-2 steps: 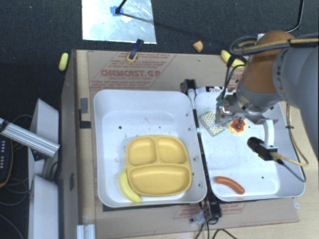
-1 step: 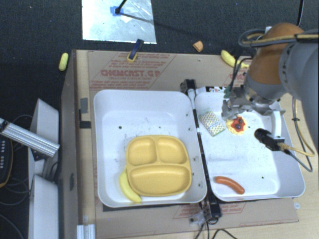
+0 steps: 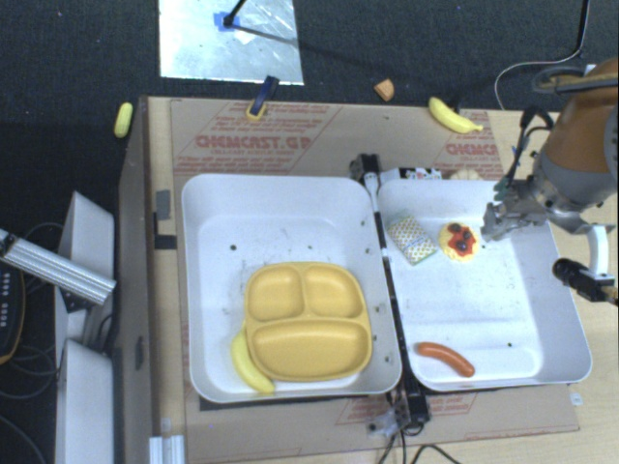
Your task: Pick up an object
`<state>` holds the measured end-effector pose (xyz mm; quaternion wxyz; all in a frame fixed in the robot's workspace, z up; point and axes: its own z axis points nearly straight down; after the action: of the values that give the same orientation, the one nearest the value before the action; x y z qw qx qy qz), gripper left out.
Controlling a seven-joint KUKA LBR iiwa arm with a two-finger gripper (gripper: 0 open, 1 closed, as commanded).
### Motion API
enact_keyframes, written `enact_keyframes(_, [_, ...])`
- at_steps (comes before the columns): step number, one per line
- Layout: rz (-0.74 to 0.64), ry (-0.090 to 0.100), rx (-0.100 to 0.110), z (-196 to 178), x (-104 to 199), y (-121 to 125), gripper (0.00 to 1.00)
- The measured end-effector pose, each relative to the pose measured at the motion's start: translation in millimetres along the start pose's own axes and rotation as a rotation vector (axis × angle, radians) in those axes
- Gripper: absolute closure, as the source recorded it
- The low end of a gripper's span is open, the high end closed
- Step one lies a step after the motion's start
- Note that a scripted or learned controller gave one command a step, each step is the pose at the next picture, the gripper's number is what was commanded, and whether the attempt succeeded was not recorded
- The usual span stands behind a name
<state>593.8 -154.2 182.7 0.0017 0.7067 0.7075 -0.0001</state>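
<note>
Sausage (image 3: 446,358), orange-red, lies at the near edge of the right bin (image 3: 556,322), well below and left of the pincer (image 3: 493,222). Yellow-and-red toy (image 3: 459,241): just left of the pincer, apart from it. Patterned sponge block (image 3: 412,238): further left, beside the toy. Yellow divided tray (image 3: 308,319) and banana (image 3: 248,363): left bin (image 3: 218,259), far left of the pincer. Pincer state: cannot tell.
</note>
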Motion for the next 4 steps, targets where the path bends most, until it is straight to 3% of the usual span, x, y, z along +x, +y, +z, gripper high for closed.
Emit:
enact_keyframes(1, [-0.002,0.001,0.0,0.1,1.2,0.3,0.0])
enact_keyframes(2, [-0.002,0.002,0.003,81.8,-18.1,54.7,0.0])
enact_keyframes(3, [-0.003,0.0,-0.001,97.9,-32.6,63.1,0.0])
enact_keyframes(4, [-0.002,0.0,0.0,98.1,-41.3,47.0,0.0])
